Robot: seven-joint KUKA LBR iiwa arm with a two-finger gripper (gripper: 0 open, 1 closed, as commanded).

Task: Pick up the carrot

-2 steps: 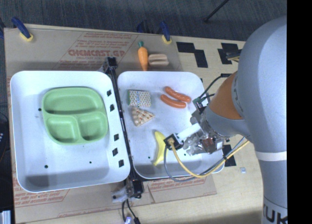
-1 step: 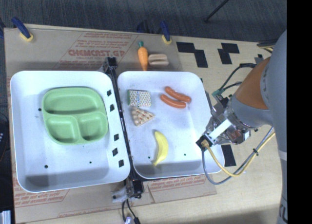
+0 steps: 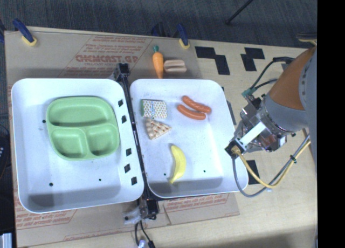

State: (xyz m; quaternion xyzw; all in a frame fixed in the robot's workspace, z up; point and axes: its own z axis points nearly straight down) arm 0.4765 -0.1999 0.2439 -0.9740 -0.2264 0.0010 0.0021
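The carrot [image 3: 157, 62], orange with a green top, lies on the cardboard just behind the right bin [image 3: 220, 177], outside both bins. It sits upright in the picture, beside a small bun [image 3: 174, 67]. My gripper [image 3: 252, 133] hangs over the right rim of the right bin, far from the carrot, with the wrist and orange band behind it at the right edge. Nothing shows between its fingers.
The right bin holds two sausages [image 3: 193, 108], a square cracker block [image 3: 154, 109], a waffle wedge [image 3: 157, 129] and a banana [image 3: 178, 162]. A green divided plate [image 3: 82, 127] fills much of the left bin [image 3: 27, 187]. Clamps stand at the board's far edge.
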